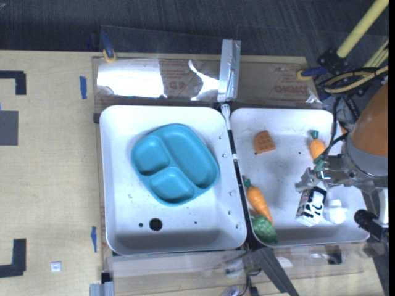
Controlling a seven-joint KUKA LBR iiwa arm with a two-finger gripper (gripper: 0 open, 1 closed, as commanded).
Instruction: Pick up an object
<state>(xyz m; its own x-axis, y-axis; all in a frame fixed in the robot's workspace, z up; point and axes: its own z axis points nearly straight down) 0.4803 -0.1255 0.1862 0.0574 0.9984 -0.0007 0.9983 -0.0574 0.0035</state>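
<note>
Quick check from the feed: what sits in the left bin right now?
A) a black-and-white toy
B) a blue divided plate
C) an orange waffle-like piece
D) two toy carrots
B: the blue divided plate lies in the left bin; the carrots, the orange piece and the black-and-white toy are all in the right bin.
</note>
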